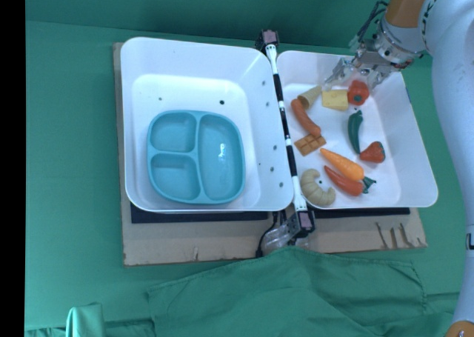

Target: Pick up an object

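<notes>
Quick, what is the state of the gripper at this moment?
Gripper: fingers spread open, holding nothing, above the right bin beside the yellow cheese block and red tomato.

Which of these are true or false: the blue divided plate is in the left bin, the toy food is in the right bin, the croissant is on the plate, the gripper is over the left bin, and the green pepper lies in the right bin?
1. The blue divided plate sits in the left bin. True.
2. The toy food is in the right bin. True.
3. The croissant is on the plate. False: it lies in the right bin, near its front left corner.
4. The gripper is over the left bin. False: it is over the right bin's far side, by the cheese wedge and tomato.
5. The green pepper lies in the right bin. True.
</notes>
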Robot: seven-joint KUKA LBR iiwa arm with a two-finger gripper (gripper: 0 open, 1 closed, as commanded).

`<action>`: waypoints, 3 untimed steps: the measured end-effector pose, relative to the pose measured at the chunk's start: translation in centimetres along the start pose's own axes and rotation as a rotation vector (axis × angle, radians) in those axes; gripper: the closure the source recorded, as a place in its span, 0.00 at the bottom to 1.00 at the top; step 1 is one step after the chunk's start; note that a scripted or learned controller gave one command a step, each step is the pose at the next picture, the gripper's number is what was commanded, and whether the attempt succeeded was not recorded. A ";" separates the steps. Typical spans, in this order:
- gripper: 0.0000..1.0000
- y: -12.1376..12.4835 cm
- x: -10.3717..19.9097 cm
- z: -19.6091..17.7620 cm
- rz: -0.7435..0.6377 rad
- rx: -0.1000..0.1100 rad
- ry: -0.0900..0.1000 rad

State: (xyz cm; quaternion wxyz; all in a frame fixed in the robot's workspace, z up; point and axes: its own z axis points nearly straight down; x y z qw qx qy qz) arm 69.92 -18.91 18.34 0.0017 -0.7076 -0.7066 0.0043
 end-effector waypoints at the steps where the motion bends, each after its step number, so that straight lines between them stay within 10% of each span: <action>1: 0.00 0.0 0.0 0.0 0.000 0.000 0.000; 2: 0.00 0.0 0.0 0.0 0.000 0.000 0.000; 3: 1.00 0.1 0.6 -1.3 -0.003 0.002 0.010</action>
